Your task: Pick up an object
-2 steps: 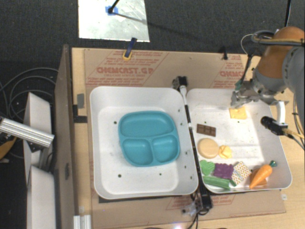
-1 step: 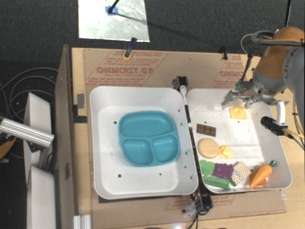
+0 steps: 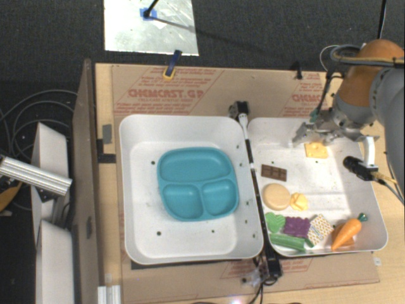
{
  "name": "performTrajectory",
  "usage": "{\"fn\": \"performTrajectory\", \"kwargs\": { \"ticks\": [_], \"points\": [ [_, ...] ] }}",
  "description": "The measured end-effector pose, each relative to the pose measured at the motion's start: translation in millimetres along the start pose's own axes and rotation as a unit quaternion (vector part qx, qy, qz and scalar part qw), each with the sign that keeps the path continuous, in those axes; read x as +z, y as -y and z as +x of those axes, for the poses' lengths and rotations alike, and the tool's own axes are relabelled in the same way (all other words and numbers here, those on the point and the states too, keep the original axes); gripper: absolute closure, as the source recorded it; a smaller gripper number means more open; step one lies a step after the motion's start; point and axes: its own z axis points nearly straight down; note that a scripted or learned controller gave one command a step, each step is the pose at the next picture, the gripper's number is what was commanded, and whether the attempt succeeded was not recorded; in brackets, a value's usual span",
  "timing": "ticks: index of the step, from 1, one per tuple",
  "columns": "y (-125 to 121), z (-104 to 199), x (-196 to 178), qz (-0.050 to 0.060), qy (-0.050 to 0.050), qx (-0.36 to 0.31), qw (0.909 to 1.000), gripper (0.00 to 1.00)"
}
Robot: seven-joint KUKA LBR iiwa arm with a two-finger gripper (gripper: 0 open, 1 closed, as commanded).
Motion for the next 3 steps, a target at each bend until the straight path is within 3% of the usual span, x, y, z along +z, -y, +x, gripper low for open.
{"fn": "performTrajectory", "kwargs": {
  "ticks": [1,2,3],
  "points": [
    [-2.2,0.2,-12.6,-0.005,0.001,-0.001,1.0000,1.00],
    [-1.6,0.2,-11.6,-0.004,0.001,-0.002,1.0000,0.00],
    [6.9,-2.0,-44.6,0.003,0.000,0.002,1.0000,0.00]
  ]
}}
